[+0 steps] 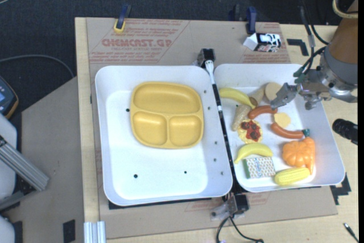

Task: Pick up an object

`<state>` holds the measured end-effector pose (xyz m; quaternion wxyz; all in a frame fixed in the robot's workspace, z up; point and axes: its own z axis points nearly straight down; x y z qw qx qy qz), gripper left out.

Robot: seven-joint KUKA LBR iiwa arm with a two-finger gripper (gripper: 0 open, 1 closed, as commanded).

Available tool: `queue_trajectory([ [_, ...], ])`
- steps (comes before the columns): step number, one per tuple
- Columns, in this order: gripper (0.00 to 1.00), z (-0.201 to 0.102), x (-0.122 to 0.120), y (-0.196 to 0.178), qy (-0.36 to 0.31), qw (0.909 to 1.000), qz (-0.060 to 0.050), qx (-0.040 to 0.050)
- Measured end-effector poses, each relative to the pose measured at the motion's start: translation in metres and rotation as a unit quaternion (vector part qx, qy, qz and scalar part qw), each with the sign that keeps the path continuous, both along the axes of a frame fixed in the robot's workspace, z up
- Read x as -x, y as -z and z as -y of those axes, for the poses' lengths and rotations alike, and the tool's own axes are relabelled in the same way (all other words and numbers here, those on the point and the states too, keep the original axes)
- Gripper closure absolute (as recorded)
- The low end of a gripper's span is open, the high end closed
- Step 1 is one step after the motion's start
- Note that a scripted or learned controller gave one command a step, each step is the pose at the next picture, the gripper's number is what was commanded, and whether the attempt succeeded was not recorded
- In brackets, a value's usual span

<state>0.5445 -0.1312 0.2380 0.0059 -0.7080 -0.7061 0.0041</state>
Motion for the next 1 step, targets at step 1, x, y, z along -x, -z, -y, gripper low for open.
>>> queue_trajectory([
  [1, 0.00, -0.0002, -0.0025, -0.0071, -0.001, 1.0000, 0.007, 0.0010],
])
